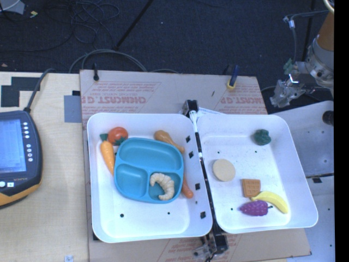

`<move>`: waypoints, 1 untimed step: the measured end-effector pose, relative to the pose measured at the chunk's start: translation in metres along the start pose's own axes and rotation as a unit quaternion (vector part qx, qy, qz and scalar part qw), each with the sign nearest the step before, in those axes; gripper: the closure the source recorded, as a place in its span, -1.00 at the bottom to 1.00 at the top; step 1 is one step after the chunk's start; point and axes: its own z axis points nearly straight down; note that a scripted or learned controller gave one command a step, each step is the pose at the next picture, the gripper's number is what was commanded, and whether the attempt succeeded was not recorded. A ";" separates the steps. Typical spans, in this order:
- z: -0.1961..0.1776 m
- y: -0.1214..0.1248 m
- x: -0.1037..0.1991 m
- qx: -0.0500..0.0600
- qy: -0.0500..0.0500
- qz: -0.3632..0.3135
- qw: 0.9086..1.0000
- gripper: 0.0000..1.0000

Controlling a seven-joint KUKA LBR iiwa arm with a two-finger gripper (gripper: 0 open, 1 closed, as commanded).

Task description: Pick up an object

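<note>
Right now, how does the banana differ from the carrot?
The banana is yellow and curved; the carrot is orange and straight. The banana lies in the right bin touching the purple grapes; the carrot lies in the left bin against the blue tray. Both look like toy food.

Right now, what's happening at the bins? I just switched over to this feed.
Nothing is being handled yet. The end effector sits off past the far right corner of the right bin, above the bench rather than over either bin. The right bin holds a banana, purple grapes, a cracker, a round biscuit and a green piece. The left bin holds a blue plate and carrots.
</note>
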 end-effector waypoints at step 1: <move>-0.227 0.003 -0.036 0.001 -0.002 0.001 1.000 1.00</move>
